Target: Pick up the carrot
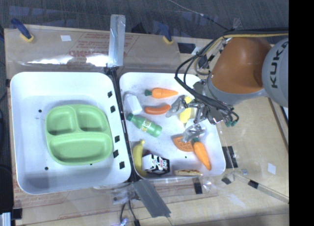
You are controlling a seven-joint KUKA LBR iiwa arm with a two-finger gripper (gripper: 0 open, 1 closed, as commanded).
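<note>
We see two shallow white plastic bins on the table, and we take the right bin (128, 80) as our landmark. The left bin (19, 122) sits just beside it and holds a smooth green divided plate (77, 133) with three compartments.

Inside the right bin, two carrots lie apart. One carrot (201, 154), tapered and orange with a green stub, lies near the bin's lower right corner, its thick end touching a flat orange slice (182, 145). The second carrot (164, 92) lies near the bin's upper edge, lengthwise, with a reddish sausage (157, 109) just below it. A green bottle (145, 125) with a pale label rests tilted near the bin's left wall, next to a small white cup-like piece (133, 104). A curved yellow banana (138, 157) and a black-and-white carton (157, 163) occupy the bin's lower left corner.

The jaws (195, 122), shiny metal, hover over the bin's right-centre, just above the lower carrot; a yellow object (184, 115) shows beside them. We cannot tell whether they are parted or closed. Black cables loop over the grey wrist and its rounded orange band (239, 64).
</note>
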